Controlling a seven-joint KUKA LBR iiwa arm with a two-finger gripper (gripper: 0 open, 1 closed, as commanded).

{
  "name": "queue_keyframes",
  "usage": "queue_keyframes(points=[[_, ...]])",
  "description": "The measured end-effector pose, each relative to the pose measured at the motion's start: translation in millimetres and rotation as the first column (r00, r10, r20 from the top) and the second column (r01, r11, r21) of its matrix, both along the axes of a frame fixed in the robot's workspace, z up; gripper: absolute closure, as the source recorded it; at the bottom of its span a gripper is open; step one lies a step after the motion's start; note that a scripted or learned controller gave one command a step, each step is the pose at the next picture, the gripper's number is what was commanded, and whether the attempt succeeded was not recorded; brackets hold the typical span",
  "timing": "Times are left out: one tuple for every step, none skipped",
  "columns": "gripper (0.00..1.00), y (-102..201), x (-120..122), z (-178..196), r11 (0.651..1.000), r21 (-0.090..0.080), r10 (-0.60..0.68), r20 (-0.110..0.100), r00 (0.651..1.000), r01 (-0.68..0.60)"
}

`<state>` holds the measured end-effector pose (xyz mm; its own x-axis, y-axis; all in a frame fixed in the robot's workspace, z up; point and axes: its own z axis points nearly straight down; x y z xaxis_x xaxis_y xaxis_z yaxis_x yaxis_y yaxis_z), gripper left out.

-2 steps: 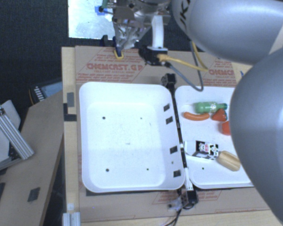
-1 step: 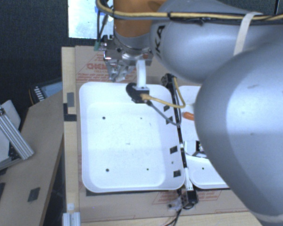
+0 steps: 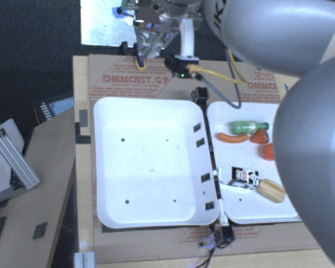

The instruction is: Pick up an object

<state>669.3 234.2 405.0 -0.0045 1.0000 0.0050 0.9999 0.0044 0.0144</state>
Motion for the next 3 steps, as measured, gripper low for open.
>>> queue_keyframes(points=[[1.00,0,-1,-96,1.000,-0.006,-0.003,-0.018,1.000,0.003],[1.00,0,-1,112,1.000,0.001,0.002,0.004,1.000,-0.002],[0.00,0,-1,101,1.000,-0.004,0.001,-0.012,1.000,-0.001]])
